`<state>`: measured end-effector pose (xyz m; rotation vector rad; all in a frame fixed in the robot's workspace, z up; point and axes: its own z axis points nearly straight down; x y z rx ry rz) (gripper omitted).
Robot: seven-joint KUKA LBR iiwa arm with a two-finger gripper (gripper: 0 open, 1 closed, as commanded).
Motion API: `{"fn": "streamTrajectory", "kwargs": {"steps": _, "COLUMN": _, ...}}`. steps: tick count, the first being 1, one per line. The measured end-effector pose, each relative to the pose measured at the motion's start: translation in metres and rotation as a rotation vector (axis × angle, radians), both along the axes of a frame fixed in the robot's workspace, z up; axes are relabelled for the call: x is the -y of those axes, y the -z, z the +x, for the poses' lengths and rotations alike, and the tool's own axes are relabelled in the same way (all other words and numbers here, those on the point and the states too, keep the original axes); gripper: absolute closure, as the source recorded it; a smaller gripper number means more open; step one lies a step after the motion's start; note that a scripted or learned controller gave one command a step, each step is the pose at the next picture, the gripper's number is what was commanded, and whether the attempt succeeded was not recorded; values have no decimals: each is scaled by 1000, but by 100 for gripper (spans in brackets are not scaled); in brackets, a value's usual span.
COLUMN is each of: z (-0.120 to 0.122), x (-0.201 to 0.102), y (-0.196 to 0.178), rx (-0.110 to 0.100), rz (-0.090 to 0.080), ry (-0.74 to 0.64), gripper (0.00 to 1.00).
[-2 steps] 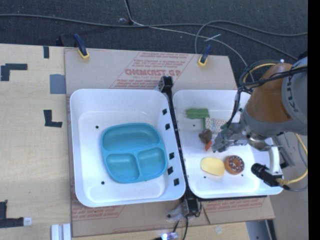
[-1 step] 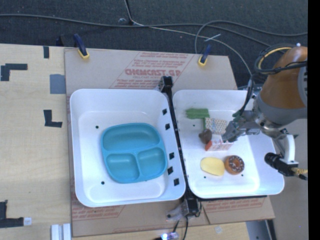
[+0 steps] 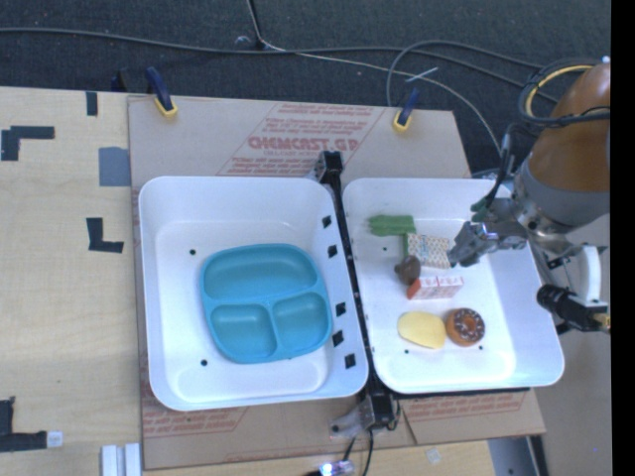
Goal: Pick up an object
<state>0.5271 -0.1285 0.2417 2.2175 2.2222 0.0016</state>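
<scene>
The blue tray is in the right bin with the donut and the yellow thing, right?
Not quite. The camera view shows the blue tray in the left bin. The donut and the yellow thing are in the right bin.

left bin: white, holds blue three-compartment tray lying flat | cardboard sheet: under both bins, red print, two yellow-tipped clamps at far edge | desk: light wood, black tape marks at left | cables: on dark floor, far side
</scene>
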Motion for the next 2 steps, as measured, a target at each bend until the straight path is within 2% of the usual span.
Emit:
{"fn": "streamTrajectory", "kwargs": {"steps": 1, "z": 0, "x": 0, "y": -26, "rx": -2, "rz": 1, "ry": 1, "gripper": 100}}
{"fn": "streamTrajectory", "kwargs": {"steps": 2, "z": 2, "x": -53, "y": -26, "rx": -3, "rz": 0, "ry": -2, "gripper": 100}}
